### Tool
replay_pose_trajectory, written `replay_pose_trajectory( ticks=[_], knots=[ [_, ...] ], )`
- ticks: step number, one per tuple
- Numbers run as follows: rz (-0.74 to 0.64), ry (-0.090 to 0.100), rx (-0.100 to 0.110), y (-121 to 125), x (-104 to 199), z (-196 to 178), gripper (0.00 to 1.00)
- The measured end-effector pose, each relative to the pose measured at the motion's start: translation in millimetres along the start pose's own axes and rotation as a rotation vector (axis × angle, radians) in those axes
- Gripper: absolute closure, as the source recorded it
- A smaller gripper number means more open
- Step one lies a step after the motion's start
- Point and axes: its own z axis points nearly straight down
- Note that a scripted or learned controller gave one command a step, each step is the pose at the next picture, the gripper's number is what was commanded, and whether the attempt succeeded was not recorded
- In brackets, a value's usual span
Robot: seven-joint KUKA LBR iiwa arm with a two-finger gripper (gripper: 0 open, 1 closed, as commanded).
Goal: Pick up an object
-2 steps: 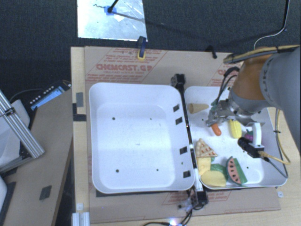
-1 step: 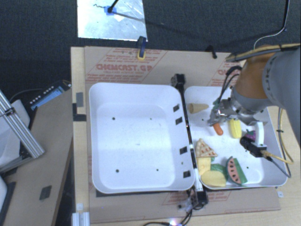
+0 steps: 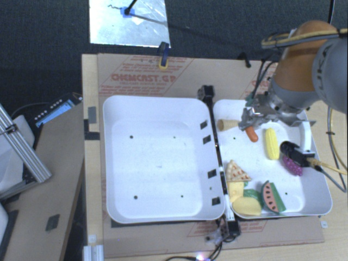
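Note:
My gripper (image 3: 248, 122) hangs low over the back left part of the right bin (image 3: 321, 200). Right beneath its tip lies a small orange carrot (image 3: 252, 134), partly covered by it. A tan cone (image 3: 226, 124) lies just to its left, and a yellow corn cob (image 3: 271, 143) just to its right. Whether the gripper touches the carrot is hidden.
A purple piece (image 3: 294, 167) lies at the right bin's right side. Toward the front lie a pizza slice (image 3: 237, 172), a yellow wedge (image 3: 235, 189), a lemon (image 3: 247, 206), a green piece (image 3: 252, 194) and a watermelon slice (image 3: 272, 196). The left bin (image 3: 111, 162) adjoins it.

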Motion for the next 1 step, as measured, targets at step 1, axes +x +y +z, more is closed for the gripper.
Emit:
replay_pose_trajectory(
  ticks=[1],
  knots=[
    [-0.001, 0.001, 0.006, -17.5, 49.8, -23.5, 1.00]
  ],
)
